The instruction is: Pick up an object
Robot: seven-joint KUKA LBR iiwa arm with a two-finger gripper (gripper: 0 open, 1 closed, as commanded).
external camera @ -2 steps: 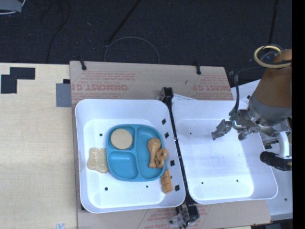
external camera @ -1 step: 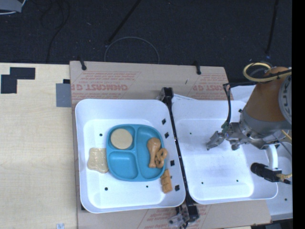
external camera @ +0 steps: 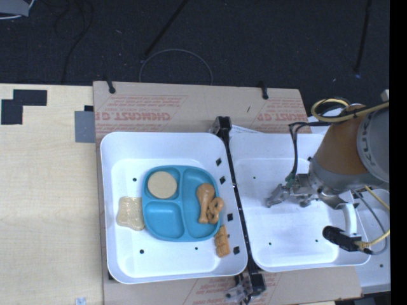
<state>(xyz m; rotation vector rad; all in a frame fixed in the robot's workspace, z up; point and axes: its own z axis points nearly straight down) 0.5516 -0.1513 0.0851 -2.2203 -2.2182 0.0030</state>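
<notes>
My gripper hangs low over the right bin, near its middle, with the arm reaching in from the right. No object shows at its tip. In the left bin lies a blue divided plate. It holds a round tan biscuit in its upper-left section and a twisted tan pretzel piece in its right section. A pale bread-like piece lies against the plate's left side. A small tan chunk rests by the plate's lower right corner.
A black divider runs between the two bins. Brown cardboard lies under and behind the bins. The pale wooden bench stretches out to the left.
</notes>
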